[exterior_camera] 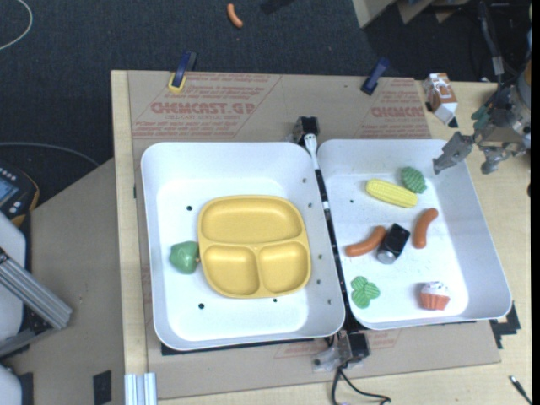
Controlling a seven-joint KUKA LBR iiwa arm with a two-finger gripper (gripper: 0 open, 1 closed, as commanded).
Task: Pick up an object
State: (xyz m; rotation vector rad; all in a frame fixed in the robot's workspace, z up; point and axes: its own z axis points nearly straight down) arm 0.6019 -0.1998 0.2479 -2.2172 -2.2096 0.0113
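At the right edge of the frame the hand (469, 153) hangs released over the right bin's (481, 226) upper rim, grasping nothing. The nearest objects, a corn cob (391, 194) and green piece (413, 180), lie in that bin's upper middle.

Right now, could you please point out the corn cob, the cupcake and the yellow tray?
corn cob (391, 193): camera view, middle of the cob.
cupcake (434, 296): camera view, its body.
yellow tray (251, 218): camera view, upper compartment floor.

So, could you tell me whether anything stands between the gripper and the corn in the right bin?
Nothing visible does. The gripper hangs over the right bin's upper right rim, and the corn lies to its lower left. The green piece sits beside the corn, near that line but not on top of it.
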